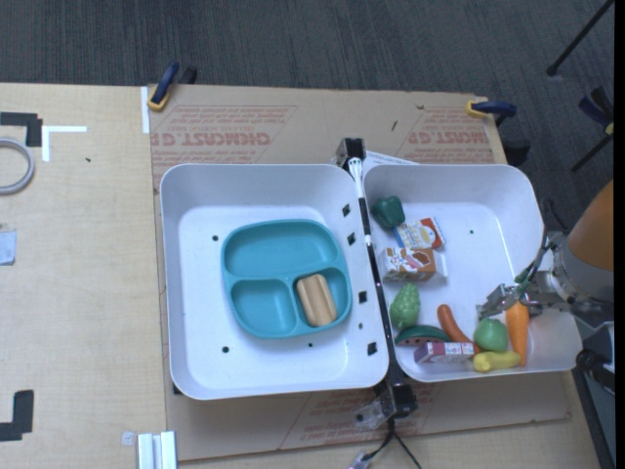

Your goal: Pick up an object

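My gripper (508, 299) hangs over the right side of the right bin (488, 189), at the top end of an orange carrot (519, 335). A green lime (491, 335) lies just left of the carrot and a yellow banana (496, 362) just below it. A small red-orange sausage (451, 322), a pink and white box (444, 352), a leafy green piece (405, 304), two snack packets (412, 262) and a dark green pepper (389, 211) lie further left. Whether the carrot is gripped is unclear.
The left bin (195, 213) holds a teal divided plate (273, 262) with a tan bun (314, 299) in its lower right compartment. Black clips (363, 262) join the bins along the middle wall. The arm's orange band (598, 233) stands at the right edge.
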